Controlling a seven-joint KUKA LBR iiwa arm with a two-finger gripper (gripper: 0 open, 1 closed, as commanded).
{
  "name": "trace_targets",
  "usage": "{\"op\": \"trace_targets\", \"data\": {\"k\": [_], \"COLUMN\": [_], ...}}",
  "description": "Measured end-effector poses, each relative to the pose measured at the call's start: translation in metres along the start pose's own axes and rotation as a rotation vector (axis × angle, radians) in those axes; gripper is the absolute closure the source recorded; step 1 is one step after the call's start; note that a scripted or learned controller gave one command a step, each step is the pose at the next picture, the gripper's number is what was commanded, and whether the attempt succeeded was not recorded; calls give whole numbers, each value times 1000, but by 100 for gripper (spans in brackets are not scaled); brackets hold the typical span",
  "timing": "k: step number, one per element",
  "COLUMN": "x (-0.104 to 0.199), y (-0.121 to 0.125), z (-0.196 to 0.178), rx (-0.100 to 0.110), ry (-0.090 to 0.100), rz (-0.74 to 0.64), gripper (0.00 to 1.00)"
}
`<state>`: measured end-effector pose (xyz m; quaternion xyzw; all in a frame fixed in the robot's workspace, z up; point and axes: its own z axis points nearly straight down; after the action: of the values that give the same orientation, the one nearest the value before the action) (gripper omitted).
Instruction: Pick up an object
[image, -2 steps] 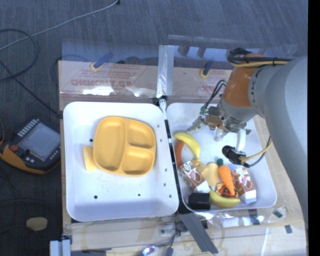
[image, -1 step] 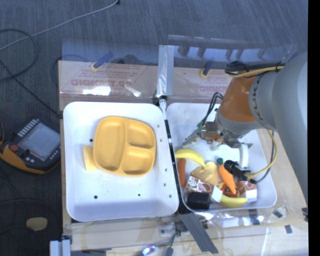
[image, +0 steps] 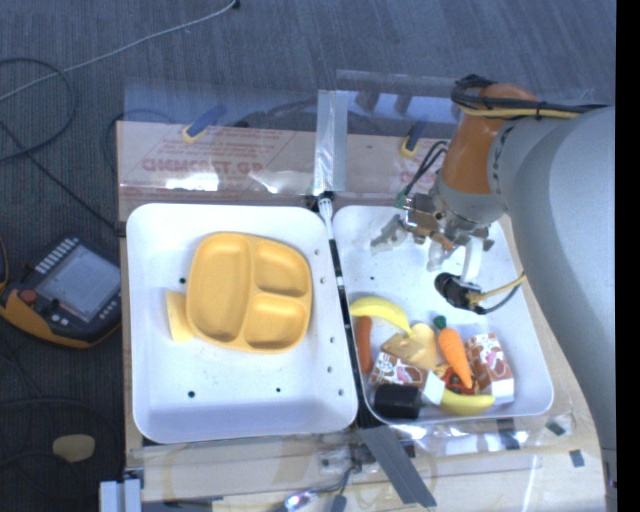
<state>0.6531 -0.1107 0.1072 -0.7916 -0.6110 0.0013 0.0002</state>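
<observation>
My gripper (image: 413, 243) hangs over the far part of the right bin (image: 530, 330), below the orange band (image: 470, 150) of the arm. Its two silver fingers (image: 386, 236) stand spread apart with nothing between them. In the near half of that bin lies a pile: a yellow banana (image: 381, 310), a small red-orange piece (image: 364, 338), an orange carrot (image: 455, 358), a brown-and-white snack pack (image: 397, 368), a red-and-white carton (image: 493, 366), a second banana (image: 466, 403) and a black block (image: 398, 402). The gripper is above and behind the pile, touching none of it.
The left bin (image: 160, 390) holds a yellow divided plate (image: 248, 291). A black plug on a yellow cable (image: 455, 290) dangles from the arm just behind the pile. A handheld controller (image: 62, 290) lies on the floor at the left. The arm's grey body (image: 580, 230) covers the right side.
</observation>
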Motion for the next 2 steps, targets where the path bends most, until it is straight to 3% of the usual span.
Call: {"op": "trace_targets", "data": {"k": [1,2], "x": [-38,-31], "y": [-43,-100], "z": [18,17], "rx": [-12,-13], "ry": [1,1], "rz": [-119,-128], "gripper": [0,0]}}
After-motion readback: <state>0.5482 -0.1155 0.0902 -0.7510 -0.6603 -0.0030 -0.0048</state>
